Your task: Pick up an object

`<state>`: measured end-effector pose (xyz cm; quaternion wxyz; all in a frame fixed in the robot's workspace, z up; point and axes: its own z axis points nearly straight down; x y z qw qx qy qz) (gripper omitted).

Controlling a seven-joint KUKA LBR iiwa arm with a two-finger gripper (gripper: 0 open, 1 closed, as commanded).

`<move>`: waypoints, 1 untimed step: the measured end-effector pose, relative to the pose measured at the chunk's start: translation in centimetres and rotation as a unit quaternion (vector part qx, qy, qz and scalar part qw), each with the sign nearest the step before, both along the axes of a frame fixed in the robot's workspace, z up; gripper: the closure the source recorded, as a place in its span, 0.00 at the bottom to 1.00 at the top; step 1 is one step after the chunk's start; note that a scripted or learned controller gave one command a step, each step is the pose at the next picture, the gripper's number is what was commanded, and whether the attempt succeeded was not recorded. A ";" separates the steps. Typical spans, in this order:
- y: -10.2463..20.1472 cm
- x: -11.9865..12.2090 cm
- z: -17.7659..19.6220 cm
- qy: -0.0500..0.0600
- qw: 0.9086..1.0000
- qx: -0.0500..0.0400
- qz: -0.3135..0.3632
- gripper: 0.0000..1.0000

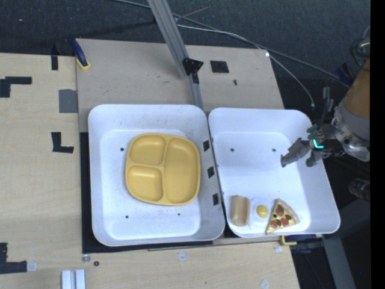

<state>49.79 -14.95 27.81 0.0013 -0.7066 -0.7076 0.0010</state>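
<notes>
Pincer [299,156] hovers over the right bin [252,122], near its right rim, fingers spread a little and gripping nothing. Beneath and to its left, the bin's floor lies bare, plenty of room there. The crowd is down at the near edge: a sausage [239,210] standing lengthwise front to back, close to the bin's left wall; just beside it a fried egg [260,211]; then a pizza slice [281,215], touching the egg, tip aimed away toward the far rim, crust hard against the near wall. In the left bin [102,161], a yellow plate [162,168] sits mid-floor, free space all round it.
</notes>
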 end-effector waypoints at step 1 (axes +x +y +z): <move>0.0 0.0 0.1 -0.001 1.000 0.000 0.000 0.00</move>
